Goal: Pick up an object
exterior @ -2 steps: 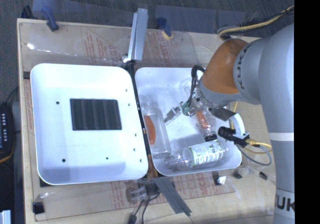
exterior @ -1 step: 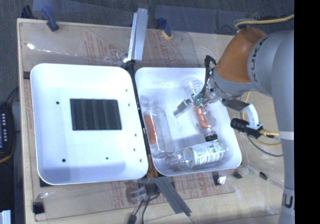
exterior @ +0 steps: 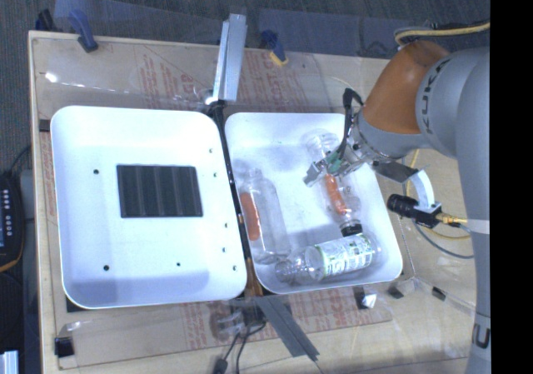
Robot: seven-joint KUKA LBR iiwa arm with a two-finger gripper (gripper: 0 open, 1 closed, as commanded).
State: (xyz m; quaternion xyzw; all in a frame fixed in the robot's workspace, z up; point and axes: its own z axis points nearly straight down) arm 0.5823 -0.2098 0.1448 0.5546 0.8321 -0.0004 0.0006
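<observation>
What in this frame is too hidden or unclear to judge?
- Two-finger gripper, camera view: fingers too small and blurred against clear plastic; open or shut cannot be told.
- Clear plastic bottle with orange contents: its upper end is hidden under the gripper.
- Clear bottle with green-white label: label print too small to read.

No legible txt; labels blurred

Three clear plastic bottles lie on their sides in the right bin (exterior: 250,272): one with an orange label (exterior: 254,212) along the left wall, one with a green-and-white label (exterior: 333,259) by the near wall, and one with orange contents (exterior: 335,189) near the middle
</observation>
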